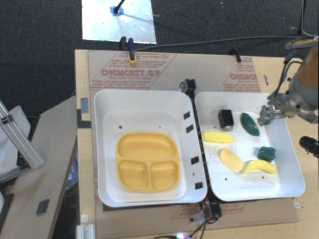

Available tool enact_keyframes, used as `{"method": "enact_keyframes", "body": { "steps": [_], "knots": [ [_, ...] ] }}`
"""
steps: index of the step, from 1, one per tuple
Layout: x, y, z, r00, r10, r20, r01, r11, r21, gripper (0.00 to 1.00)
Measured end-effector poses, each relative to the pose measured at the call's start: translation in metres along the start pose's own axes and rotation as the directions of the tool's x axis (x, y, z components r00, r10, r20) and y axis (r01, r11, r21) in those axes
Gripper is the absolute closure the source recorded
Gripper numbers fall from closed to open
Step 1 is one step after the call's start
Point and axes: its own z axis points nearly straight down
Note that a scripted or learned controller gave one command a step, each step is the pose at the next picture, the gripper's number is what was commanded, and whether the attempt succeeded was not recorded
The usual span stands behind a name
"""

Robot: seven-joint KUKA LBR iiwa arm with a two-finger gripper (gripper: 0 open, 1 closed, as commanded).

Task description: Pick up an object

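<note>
The right bin [289,185] holds several small objects: a black block [226,119], a dark green oval piece [249,124], a yellow corn-like piece [218,137], a pale yellow oval piece [231,160], a yellow banana [259,167] and a small teal block [266,153]. My gripper [264,115] hangs over the bin's far right side, just right of the dark green oval piece. Nothing shows between its fingers.
The left bin [104,133] holds a yellow divided tray [147,161]. A black clip row runs along the seam between the bins [192,133]. The arm [304,91] comes in from the right edge. A clamp [131,50] stands at the bench's far edge.
</note>
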Motion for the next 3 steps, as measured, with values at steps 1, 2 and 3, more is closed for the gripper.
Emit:
{"method": "enact_keyframes", "body": {
  "steps": [1,2,3],
  "knots": [
    [0.044,0.009,0.002,1.000,-0.004,-0.003,0.004,1.000,0.005,1.00],
    [0.085,0.021,0.005,1.000,-0.004,-0.002,0.004,1.000,0.004,1.00],
    [0.142,0.046,0.001,1.000,-0.006,-0.004,0.006,1.000,0.002,1.00]
  ]
}}
